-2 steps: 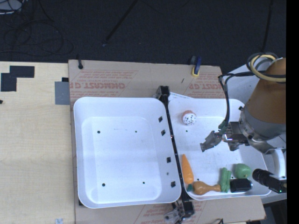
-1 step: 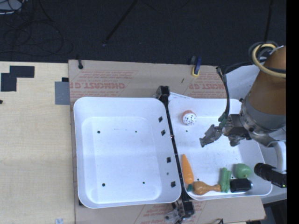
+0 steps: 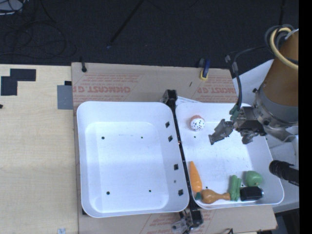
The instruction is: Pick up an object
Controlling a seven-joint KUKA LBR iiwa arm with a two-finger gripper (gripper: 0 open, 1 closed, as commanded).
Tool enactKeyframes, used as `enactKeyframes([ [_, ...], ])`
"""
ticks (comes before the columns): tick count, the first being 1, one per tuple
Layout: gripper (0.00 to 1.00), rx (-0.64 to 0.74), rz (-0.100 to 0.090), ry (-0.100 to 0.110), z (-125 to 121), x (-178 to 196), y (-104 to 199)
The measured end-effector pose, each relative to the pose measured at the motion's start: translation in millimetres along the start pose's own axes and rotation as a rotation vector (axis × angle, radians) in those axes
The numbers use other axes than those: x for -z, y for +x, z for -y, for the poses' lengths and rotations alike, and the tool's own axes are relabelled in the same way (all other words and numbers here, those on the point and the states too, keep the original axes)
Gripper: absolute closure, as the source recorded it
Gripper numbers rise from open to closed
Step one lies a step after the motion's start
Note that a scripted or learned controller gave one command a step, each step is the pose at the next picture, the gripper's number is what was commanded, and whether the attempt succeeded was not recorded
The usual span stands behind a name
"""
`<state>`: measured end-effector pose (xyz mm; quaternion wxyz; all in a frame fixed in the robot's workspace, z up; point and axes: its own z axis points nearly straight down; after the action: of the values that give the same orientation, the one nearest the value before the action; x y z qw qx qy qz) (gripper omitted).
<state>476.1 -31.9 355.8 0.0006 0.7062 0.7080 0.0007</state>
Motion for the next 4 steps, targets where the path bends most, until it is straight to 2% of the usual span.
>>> enactKeyframes([
  [1,0.00,-0.005,0.002,-0.002,0.0,66.5,-55.1],
  [2,0.00,-0.008,-0.002,0.017,2.9,-102.1,-104.5],
  [3,0.00,0.002,0.007,-0.017,-112.8,108.7,-110.4],
  [4,0.00,-0.004,0.006,-0.006,-160.3,183.4,-184.6],
])
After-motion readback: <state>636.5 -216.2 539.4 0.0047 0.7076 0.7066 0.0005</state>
